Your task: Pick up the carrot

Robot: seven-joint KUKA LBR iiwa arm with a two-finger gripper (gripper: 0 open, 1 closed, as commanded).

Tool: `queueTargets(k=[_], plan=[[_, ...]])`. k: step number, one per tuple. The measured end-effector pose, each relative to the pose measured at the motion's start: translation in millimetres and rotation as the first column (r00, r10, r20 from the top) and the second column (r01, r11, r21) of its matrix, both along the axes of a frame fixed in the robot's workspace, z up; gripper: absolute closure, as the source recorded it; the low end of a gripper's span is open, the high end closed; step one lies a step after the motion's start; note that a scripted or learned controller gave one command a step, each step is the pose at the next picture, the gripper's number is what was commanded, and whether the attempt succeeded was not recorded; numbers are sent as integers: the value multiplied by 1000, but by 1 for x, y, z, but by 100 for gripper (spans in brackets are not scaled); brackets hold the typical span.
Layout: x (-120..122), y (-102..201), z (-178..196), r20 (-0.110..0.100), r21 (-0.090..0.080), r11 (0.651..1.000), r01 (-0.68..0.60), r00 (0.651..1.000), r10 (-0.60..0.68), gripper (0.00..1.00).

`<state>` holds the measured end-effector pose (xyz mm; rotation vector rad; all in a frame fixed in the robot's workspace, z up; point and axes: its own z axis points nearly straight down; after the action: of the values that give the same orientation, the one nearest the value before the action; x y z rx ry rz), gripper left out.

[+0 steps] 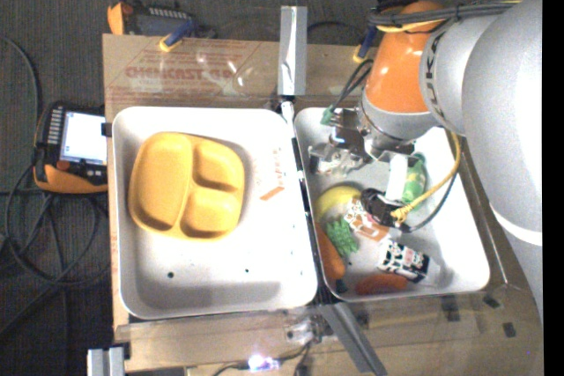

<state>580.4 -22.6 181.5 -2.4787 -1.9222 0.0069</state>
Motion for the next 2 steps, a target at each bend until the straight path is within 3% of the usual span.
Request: queueTargets(k=[1, 2], plan=[[-30, 56, 0, 0, -2, 999, -41, 999, 41, 100], [-69, 78, 0, -2, -2, 981, 192, 981, -192, 100]])
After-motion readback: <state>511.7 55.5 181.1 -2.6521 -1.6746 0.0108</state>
